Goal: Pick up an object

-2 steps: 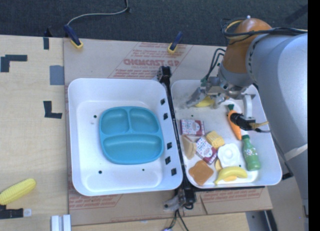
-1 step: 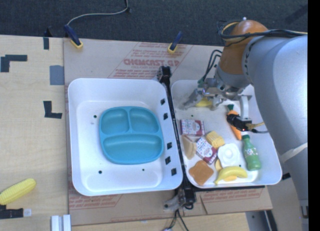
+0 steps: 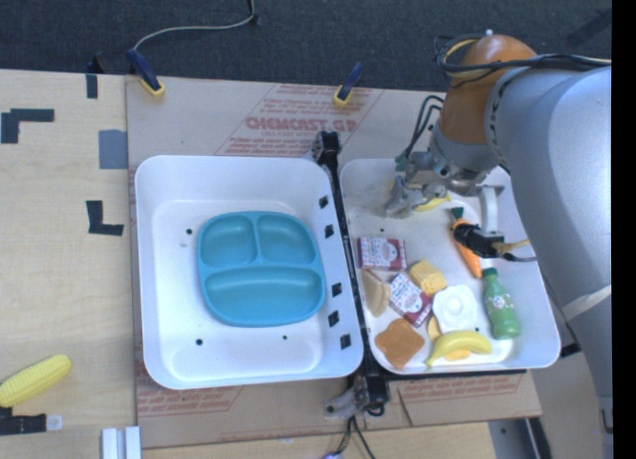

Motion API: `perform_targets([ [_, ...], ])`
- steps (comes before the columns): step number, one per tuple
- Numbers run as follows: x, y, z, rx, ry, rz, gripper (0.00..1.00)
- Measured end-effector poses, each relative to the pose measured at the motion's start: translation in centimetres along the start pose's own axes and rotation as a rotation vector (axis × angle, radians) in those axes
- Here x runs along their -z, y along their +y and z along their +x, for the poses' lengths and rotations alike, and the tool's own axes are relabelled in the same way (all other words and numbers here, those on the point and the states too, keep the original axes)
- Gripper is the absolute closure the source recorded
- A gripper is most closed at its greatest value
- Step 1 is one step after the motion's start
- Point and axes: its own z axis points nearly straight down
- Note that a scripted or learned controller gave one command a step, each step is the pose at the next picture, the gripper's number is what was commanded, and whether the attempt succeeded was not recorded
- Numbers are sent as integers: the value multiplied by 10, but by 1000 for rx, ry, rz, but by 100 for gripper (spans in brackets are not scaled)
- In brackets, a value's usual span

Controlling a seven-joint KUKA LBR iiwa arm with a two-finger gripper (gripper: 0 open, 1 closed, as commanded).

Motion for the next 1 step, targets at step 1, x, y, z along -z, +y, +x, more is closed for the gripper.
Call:
perform_targets([
  [1, 0, 0, 0, 0, 0, 2, 0],
])
